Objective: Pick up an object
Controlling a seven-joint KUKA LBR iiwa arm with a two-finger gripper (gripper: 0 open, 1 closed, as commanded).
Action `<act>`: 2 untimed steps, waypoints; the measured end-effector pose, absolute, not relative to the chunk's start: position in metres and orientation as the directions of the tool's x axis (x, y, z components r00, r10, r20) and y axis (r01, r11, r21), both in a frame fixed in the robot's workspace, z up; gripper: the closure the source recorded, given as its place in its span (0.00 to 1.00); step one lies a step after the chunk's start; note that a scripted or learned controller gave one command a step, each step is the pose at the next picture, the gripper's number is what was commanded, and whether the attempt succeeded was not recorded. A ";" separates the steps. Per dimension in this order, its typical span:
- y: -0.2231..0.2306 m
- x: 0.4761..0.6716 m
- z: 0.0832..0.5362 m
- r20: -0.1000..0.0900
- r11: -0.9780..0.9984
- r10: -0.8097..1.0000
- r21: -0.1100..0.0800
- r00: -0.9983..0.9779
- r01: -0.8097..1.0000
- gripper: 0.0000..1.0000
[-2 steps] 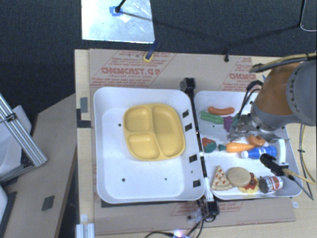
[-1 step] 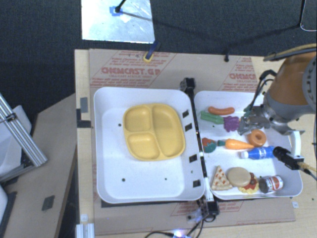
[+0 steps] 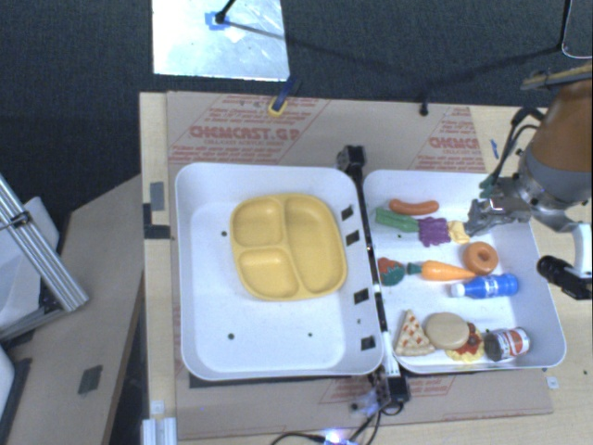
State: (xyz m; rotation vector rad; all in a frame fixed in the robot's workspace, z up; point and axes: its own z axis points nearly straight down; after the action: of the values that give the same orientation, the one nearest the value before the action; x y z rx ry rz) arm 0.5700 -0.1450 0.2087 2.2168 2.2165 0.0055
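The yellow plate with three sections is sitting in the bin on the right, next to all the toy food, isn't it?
Not quite. The camera view shows the yellow plate in the left bin, by itself. The toy food, like the carrot and donut, lies in the right bin.

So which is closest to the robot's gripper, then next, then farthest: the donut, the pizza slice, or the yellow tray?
Measured from the gripper:
1. Donut, just below it in the right bin.
2. Pizza slice, at that bin's near-left corner.
3. Yellow tray, over in the left bin.
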 end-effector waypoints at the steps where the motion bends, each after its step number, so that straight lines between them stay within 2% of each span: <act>1: -0.145 0.571 0.226 -0.001 0.003 1.000 0.004 -0.003 1.000 1.00; 2: -0.101 0.599 0.225 0.001 0.009 1.000 0.004 -0.009 1.000 1.00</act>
State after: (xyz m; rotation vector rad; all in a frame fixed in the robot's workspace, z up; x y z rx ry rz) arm 0.5989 -0.1012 0.2250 2.2098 2.2306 0.0058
